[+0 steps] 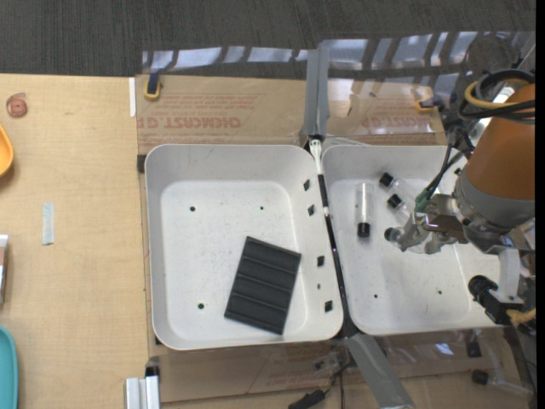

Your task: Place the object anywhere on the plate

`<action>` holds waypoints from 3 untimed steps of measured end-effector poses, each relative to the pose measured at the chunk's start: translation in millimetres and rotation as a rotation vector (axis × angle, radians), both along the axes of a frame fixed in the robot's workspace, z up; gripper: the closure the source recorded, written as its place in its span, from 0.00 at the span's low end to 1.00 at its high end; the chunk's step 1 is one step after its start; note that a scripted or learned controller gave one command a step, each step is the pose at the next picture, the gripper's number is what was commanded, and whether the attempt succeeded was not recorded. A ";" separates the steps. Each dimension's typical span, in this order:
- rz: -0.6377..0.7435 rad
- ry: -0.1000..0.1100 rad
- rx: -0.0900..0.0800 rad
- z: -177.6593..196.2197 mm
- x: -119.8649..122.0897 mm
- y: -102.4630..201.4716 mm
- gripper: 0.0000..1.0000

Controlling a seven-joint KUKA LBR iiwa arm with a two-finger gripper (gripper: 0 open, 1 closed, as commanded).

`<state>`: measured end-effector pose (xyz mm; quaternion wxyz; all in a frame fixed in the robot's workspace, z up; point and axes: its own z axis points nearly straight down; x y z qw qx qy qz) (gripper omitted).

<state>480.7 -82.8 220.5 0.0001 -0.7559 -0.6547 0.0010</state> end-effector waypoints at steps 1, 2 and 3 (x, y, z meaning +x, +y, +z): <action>-0.370 0.002 -0.002 -4.7 1.9 88.8 1.00; -0.724 0.002 -0.005 -14.3 10.0 164.9 1.00; -0.999 -0.002 -0.004 31.4 -3.2 263.1 1.00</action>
